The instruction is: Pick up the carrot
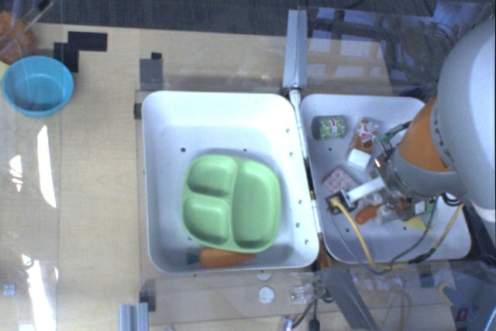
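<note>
Camera view, both bins seen from above. My claw hangs low over the near half of the right bin, under the grey wrist and orange band. From this angle I cannot tell whether it is spread or pressed together, and nothing can be seen pinched in it.

The carrot lies in the left bin, well apart from my claw and to its left, across the two adjoining bin rims. It rests lengthwise along the near wall, just beside the near rim of the green divided plate, which seems to overlap its far side. The carrot is hemmed between plate and wall, while bare white floor lies open on the far and left sides of the plate.

Around my claw the right bin is crowded: a green can and an orange-red packet on the far side, a white block and a pink chequered item to the left, and a red-orange item just beside it. A blue bowl stands on the bench, far left.
</note>
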Motion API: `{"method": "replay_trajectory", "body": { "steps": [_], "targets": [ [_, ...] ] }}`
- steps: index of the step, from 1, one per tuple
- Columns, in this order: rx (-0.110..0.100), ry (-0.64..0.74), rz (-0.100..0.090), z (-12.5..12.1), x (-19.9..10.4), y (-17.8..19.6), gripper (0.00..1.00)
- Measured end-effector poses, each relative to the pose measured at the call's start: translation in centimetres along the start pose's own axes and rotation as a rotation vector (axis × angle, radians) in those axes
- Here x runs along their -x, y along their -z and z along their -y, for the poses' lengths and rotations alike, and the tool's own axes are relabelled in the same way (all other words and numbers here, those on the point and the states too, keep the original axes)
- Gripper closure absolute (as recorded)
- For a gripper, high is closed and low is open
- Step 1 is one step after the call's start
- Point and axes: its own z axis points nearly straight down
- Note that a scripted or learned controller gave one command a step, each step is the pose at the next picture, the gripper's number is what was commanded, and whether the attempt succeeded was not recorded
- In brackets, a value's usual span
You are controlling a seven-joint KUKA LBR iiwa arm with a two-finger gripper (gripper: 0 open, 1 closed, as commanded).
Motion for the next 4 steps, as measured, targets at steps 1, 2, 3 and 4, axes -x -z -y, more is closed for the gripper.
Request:
{"method": "replay_trajectory", "body": {
  "steps": [1, 2, 3, 4],
  "targets": [
    [0.002, -0.116, 0.005, -0.1, -4.3, -0.2, 1.0],
    [-0.005, -0.108, 0.019, 3.1, -8.9, 9.1, 1.0],
    [-0.006, -0.09, 0.018, 7.3, -16.3, 8.9, 1.0],
    [-0.008, 0.074, 0.016, 14.8, -21.5, 11.5, 1.0]
  ]
}}
